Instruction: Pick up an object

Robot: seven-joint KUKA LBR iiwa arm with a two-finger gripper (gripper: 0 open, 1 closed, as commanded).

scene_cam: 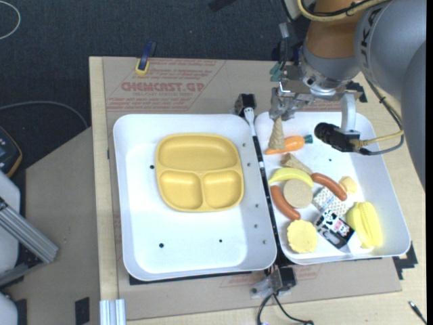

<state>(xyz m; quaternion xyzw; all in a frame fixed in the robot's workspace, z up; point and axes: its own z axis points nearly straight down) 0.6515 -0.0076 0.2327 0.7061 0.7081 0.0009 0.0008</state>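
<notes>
My gripper hangs over the far left corner of the right bin. Right beneath it is a tan ice-cream cone, pointed end up and touching the gripper's tip; whether it is held I cannot tell. An orange carrot lies beside the cone. Further forward lie a banana, two sausages, a round biscuit, a yellow disc, a corn cob and a cow-patterned block.
The left bin holds a yellow three-compartment plate. The divider between the bins runs close to the left of the cone. A black unit on the wrist hangs over the right bin's far side. The arm fills the upper right.
</notes>
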